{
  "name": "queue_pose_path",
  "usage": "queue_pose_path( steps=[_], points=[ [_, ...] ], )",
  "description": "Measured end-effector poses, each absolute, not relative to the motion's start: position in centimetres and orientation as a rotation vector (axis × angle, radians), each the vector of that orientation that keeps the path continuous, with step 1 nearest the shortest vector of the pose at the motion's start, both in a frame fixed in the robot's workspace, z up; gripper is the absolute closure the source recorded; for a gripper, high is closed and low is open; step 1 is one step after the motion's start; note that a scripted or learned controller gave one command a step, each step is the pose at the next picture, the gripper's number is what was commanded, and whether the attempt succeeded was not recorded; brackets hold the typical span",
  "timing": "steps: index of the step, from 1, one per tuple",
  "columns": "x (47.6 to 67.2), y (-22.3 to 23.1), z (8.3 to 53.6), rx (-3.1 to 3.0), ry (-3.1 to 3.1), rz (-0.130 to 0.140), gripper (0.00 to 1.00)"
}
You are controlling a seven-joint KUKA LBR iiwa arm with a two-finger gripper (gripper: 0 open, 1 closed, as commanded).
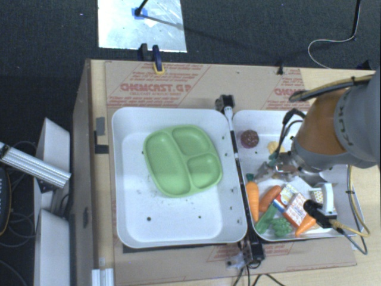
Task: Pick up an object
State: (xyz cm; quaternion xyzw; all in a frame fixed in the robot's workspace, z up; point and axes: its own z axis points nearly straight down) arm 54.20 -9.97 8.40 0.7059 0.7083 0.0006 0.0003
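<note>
My gripper (268, 168) hangs low over the middle of the right bin (262, 123), at the end of the grey and orange arm (333, 127) that reaches in from the right. Just below it lie two carrots (252, 199), one of them (269, 196) slanted, beside a small red and white packet (292, 206). A green toy vegetable (269, 220) and an orange piece (306, 223) rest near the bin's front wall. Behind the gripper sit a dark red round thing (249, 138) and a small yellow piece (272, 146). The arm hides the bin's right part.
In the left bin (128, 177) a green divided plate (181, 159) lies flat in the middle. A ridge with a black clamp (225, 104) separates the two bins. Cardboard lines the bench behind them.
</note>
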Motion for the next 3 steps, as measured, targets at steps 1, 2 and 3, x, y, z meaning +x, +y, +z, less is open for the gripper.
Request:
queue_pose_path(
  steps=[1,2,3],
  points=[
    [54.3,-10.1,9.5,2.217,2.223,0.003,1.00],
    [54.3,-10.1,9.5,2.217,2.223,0.003,0.00],
    [60.5,-12.0,8.5,2.215,2.224,0.002,0.00]
  ],
)
